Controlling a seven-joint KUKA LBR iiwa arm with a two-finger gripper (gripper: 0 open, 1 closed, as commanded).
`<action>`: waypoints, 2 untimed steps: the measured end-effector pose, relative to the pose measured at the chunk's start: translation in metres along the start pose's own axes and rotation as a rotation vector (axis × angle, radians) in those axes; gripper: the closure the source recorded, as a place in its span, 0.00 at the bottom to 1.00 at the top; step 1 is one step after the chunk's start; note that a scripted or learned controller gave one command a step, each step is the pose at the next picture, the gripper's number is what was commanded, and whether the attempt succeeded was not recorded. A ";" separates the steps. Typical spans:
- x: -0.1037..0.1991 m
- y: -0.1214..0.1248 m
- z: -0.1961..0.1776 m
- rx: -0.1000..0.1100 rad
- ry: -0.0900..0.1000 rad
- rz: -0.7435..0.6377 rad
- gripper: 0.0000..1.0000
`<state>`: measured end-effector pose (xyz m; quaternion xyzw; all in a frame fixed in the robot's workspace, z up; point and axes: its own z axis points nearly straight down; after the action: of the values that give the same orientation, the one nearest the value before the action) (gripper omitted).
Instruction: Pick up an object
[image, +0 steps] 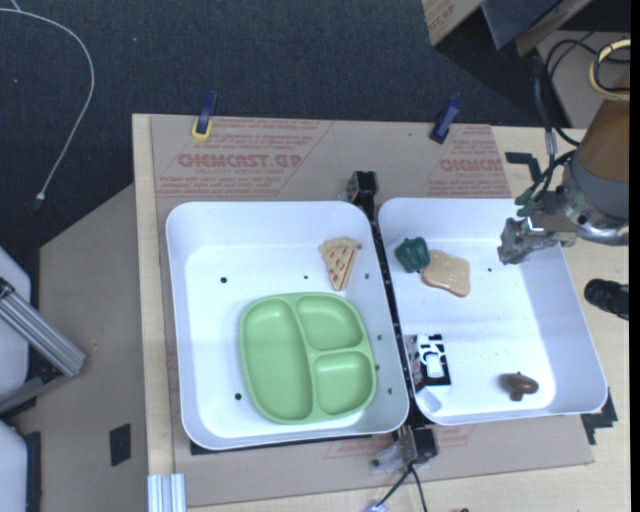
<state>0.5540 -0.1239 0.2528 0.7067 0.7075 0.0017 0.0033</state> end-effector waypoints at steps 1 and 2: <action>0.060 0.002 0.009 0.009 0.005 -0.005 1.00; 0.112 0.001 0.003 0.007 0.005 -0.005 1.00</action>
<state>0.5550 -0.0116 0.2493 0.7049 0.7094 0.0009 -0.0009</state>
